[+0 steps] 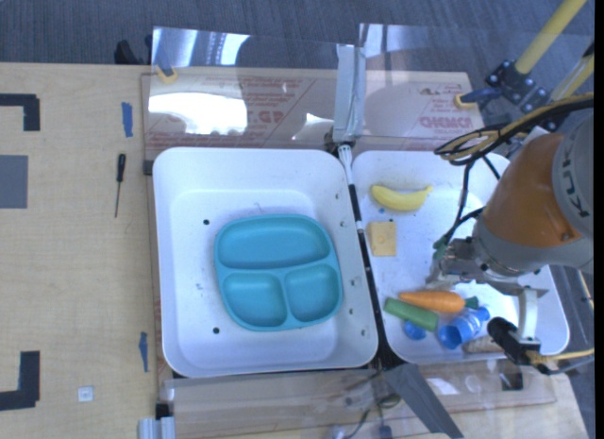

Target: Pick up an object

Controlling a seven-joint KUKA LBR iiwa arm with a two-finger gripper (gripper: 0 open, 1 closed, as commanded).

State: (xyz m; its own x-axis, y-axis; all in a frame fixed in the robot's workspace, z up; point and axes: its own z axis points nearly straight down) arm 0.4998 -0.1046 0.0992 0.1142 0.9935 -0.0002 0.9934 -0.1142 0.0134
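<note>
The right bin (pixel 415 352) holds a yellow banana (pixel 400 197) near its far side and a tan cracker square (pixel 382 239) below it. Toward the front lie an orange carrot (pixel 432 301), a green cucumber (pixel 411 312) and a blue toy piece (pixel 461 328) with a small blue ball (pixel 413 330). My gripper (pixel 451 270) hangs at the end of the grey and orange arm, just above the carrot's right end. Whether anything sits between its fingers is hidden by the wrist.
The left bin (pixel 179 192) carries a teal three-compartment plate (pixel 277 270). A clear plastic wall (pixel 349 88) stands behind both bins. A screwdriver (pixel 119 182) lies on the wooden bench to the left. Cables (pixel 472 144) trail across the right bin's far corner.
</note>
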